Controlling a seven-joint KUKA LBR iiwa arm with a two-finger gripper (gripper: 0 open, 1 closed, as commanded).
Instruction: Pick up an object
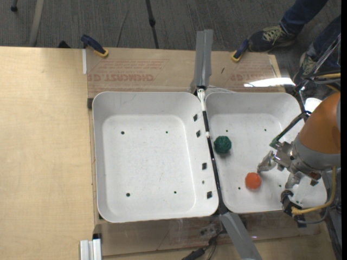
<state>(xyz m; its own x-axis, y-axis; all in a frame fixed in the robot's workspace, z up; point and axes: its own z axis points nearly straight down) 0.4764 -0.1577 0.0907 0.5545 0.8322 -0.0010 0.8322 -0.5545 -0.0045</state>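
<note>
We see the claw point(275, 169) low over the right bin point(238, 108), near that bin's right wall. Its state cannot be read from this view: the wrist hardware hides the tips, so we cannot tell whether it is wide or narrow, and nothing is visible held in it.

Two candidate objects lie in this bin. The orange ball point(252, 181) sits just beside the claw, on its left and slightly toward the near edge of the bench point(43, 145). We cannot tell whether claw and ball touch. The green ball point(222, 144) lies farther left of the claw and toward the far side, close to the divider between the right bin and the left bin point(108, 161).

Both objects are round, so neither presents a long axis and no wrist alignment is needed.

We judge the orange ball the nearer target. The coming move depends on one offset: a short shift left and slightly nearward to centre the claw over it before descent.
</note>
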